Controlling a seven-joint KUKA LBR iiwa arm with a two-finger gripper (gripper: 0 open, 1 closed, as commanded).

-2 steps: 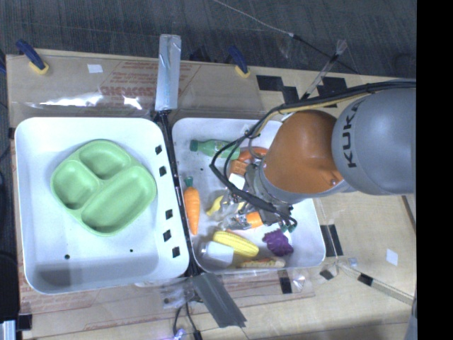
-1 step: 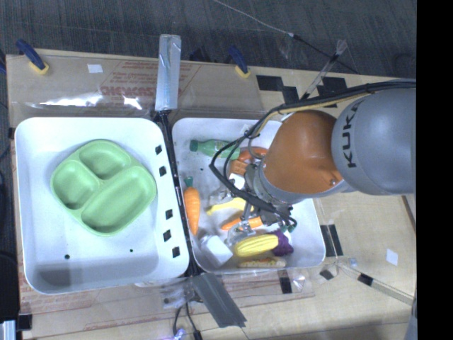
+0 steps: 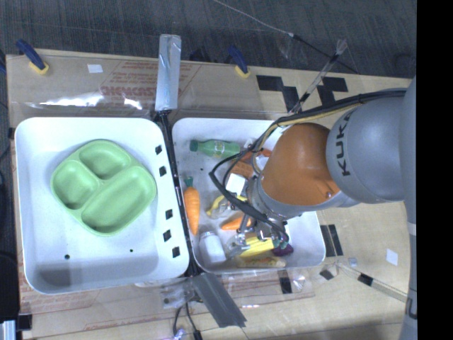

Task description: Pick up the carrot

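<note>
1. the grey arm (image 3: 375,151) with its orange band (image 3: 304,168) reaches in from the right and covers much of the right bin (image 3: 185,129), hiding whatever lies beneath the wrist.
2. the gripper (image 3: 258,236) hangs low over a heap of small items near the bin's near edge; whether its tips are apart or together cannot be told, as cables and clutter mask them.
3. that heap is hard to read: something yellow (image 3: 256,248) and something dark purple (image 3: 283,247) can be picked out, little else.
4. the carrot (image 3: 192,207) lies in the right bin, just beside its left wall, to the left of the gripper and apart from it.
5. its long axis runs far to near, green-tipped end far, narrow end near.
6. a green bottle (image 3: 216,147) lies at the bin's far side.
7. the left bin (image 3: 28,140) bears a green divided plate (image 3: 104,186).
</note>
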